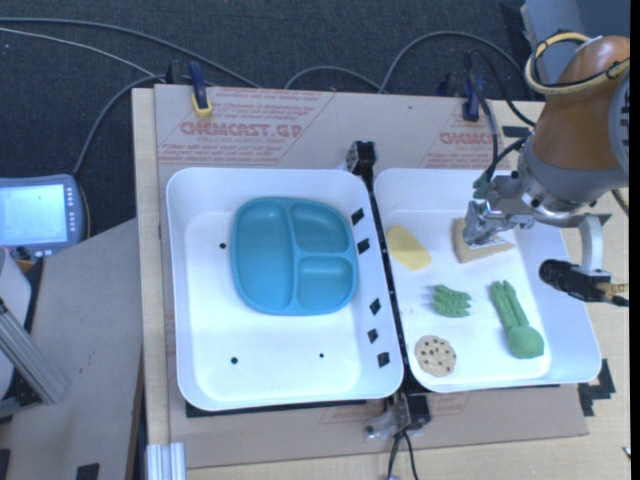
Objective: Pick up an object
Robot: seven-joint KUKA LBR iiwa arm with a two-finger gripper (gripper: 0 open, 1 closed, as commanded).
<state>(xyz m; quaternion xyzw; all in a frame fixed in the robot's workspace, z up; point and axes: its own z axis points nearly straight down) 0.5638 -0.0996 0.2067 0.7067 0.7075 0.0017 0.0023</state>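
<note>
Across the bench sit two shallow white bins, side by side and touching along a black-clipped seam. Toward the far half of the left bin (200, 358) lies a blue divided plate (295, 256) with three compartments, flat on the floor and holding nothing.

Along the right bin (560, 363) are five small things. A yellow piece (409, 248) lies near the seam side, its long axis slanting from the far seam side toward the near middle. A small green leafy piece (451, 301) sits near the middle. A round cookie with dark chips (435, 355) lies at the near edge, close to the seam corner. A long green vegetable (514, 319) lies toward the outer side, its long axis running from far to near, the bulbous end pointing at the near edge. A tan block (484, 247) rests in the far half, its long axis roughly parallel to the far edge, partly covered.

Over that block the gripper (487, 224) is low, right upon its top; whether its fingers are spread or closed I cannot tell. The grey arm with its orange band (590, 63) enters over the far outer corner.
</note>
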